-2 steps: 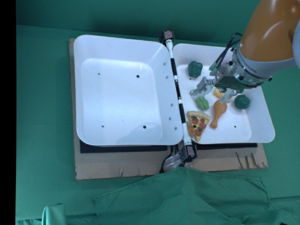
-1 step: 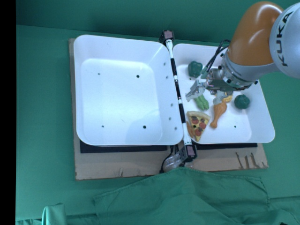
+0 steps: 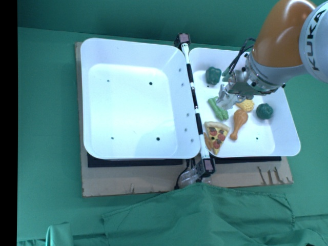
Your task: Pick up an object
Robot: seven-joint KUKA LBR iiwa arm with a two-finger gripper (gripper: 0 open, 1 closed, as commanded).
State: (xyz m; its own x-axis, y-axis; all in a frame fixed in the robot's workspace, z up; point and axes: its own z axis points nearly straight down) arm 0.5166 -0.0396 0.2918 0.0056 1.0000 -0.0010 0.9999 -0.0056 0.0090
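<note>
The right bin holds several toy foods. A dark green lumpy vegetable lies near its back left. A long light green vegetable lies by the left wall, with a pizza slice in front of it. An orange drumstick sits mid-bin, and a yellow corn piece is just behind it. Another dark green piece lies to the right. My gripper is low over the bin, between the long green vegetable and the corn, close to both. Nothing is visibly held.
The left bin stands beside the right one, with a black-and-white divider bar between them. Both rest on a cardboard sheet. Green cloth is bunched at the front. The arm's orange band looms over the right bin's back.
</note>
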